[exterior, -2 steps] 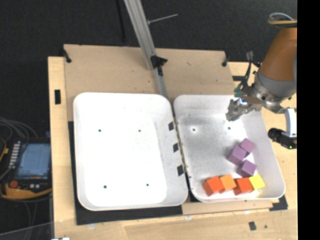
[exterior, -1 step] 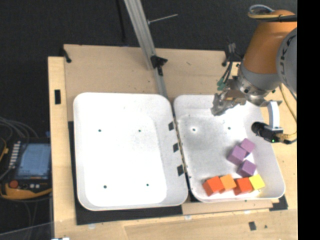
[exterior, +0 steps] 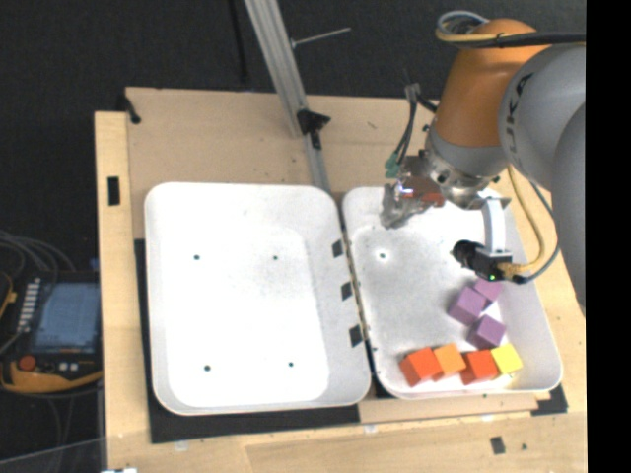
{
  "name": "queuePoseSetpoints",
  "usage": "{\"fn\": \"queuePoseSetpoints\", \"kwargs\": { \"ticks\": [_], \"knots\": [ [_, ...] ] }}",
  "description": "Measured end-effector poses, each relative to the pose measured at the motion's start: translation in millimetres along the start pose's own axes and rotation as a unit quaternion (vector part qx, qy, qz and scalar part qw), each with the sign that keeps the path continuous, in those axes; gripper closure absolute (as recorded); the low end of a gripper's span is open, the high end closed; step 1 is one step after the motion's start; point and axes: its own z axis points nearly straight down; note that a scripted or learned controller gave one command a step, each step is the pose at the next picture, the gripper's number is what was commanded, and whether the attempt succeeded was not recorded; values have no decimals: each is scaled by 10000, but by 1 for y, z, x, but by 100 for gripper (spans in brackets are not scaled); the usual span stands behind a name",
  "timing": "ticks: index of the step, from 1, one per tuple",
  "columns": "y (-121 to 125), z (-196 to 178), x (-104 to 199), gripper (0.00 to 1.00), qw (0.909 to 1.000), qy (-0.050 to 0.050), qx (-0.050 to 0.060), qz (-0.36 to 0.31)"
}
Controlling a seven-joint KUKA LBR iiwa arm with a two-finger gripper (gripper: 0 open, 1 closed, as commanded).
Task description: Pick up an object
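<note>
The tabletop carries two white bins. The left bin sits beside the right bin. The arm reaches over the right bin's far end. Blocks lie at that bin's near end, well apart from the end effector. I cannot tell if the end effector is open or closed.

The gripper is seen over the right bin's far left corner. Purple, orange and yellow blocks are gathered at its near right corner.
</note>
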Motion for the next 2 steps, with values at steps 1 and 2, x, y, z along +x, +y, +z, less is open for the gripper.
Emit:
{"fn": "queuePoseSetpoints", "kwargs": {
  "ticks": [1, 2],
  "knots": [
    [8, 7, 56, 100, 10000, 1, -6, -3],
    [12, 9, 104, 100, 10000, 1, -8, -2]
  ]
}}
